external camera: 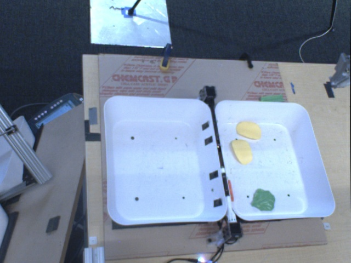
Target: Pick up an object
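Note:
Two yellow oval pieces lie in the right bin (315, 141): one (248, 130) near its back left, the other (242, 151) just in front of it. A crumpled green object (263, 200) sits near the bin's front, left of centre. All three rest loose on the bin floor, apart from each other.
The left bin (118, 158) stands beside the right one, joined by a black clip strip (215, 152). A cardboard sheet (145, 78) lies under both bins. A metal plate (129, 14) sits at the back left, and a metal rail (22, 147) crosses the left edge.

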`<state>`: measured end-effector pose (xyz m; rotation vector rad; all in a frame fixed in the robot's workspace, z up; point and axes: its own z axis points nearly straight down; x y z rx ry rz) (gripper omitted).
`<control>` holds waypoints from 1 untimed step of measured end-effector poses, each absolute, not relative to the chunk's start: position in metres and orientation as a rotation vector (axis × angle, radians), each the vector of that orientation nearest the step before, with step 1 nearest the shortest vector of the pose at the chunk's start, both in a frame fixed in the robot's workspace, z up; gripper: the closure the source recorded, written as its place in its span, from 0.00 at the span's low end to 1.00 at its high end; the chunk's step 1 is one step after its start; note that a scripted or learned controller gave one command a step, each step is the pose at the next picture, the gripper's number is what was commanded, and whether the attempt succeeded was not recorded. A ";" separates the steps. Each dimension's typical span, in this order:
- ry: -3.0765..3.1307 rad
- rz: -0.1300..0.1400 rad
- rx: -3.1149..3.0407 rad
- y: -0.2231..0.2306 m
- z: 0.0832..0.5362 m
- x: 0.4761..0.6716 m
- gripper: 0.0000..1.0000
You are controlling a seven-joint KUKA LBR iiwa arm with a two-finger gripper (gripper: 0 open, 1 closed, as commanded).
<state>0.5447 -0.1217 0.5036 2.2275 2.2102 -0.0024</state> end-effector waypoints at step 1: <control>2.234 -0.007 2.220 -0.071 0.383 0.521 1.00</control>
